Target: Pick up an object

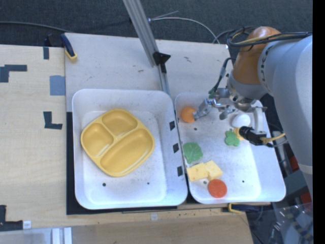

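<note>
Arm's wrist covers part of the right bin (264,184); gripper (203,111) sits beside the orange ball (187,114), grip state honestly unclear.

- The yellow divided plate (118,142) looks like smooth plastic with a soft sheen.
- Both white bins (172,187) look matt and speckled with dark specks.
- The table (25,151) shows pale wood grain.
- The slanted rail (139,22) looks like ribbed bare metal.

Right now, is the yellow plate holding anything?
Empty: all three compartments of the yellow plate show bare yellow in the left bin.
</note>
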